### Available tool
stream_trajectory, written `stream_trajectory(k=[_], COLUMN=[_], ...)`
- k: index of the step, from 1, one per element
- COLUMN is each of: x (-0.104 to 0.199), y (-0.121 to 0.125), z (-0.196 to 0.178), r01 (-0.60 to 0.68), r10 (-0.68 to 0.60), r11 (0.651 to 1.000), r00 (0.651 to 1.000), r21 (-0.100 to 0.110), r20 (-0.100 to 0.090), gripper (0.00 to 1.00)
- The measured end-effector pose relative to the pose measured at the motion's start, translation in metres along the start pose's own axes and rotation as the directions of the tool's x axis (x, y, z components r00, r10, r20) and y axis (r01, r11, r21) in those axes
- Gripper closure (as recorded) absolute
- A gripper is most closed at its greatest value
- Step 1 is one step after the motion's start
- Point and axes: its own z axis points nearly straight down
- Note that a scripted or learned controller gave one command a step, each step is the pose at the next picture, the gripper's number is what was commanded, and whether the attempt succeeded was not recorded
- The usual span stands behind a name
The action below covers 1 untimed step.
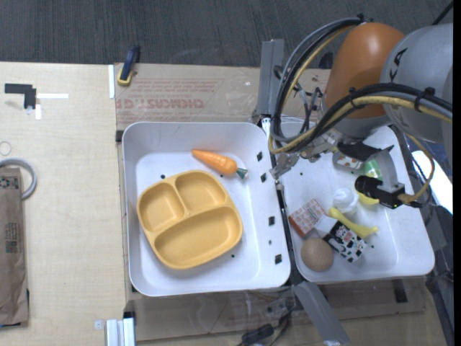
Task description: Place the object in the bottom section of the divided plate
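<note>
A yellow divided plate [143, 215] lies in the left bin [132, 265], its large bottom section facing the front edge with nothing in it. An orange carrot [215, 161] with a green tip lies on the bin floor just behind the plate. My gripper [283, 163] hangs over the wall between the two bins, to the right of the carrot. Cables and the wrist hide most of it, and I see nothing held in it.
The right bin [412, 259] holds a tan egg-shaped ball [316, 254], a red and white packet [307, 215], a black and white patterned block [347, 244], a yellow banana-like piece [353, 222], a white bottle [346, 199] and a green item [370, 169].
</note>
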Motion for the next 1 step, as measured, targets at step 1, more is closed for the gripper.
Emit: stream_trajectory(k=[1], x=[0.0000], y=[0.0000], z=[0.0000], r01=[0.000], r10=[0.000], r11=[1.000], r00=[1.000], r21=[0.000], r20=[0.000], gripper=[0.00])
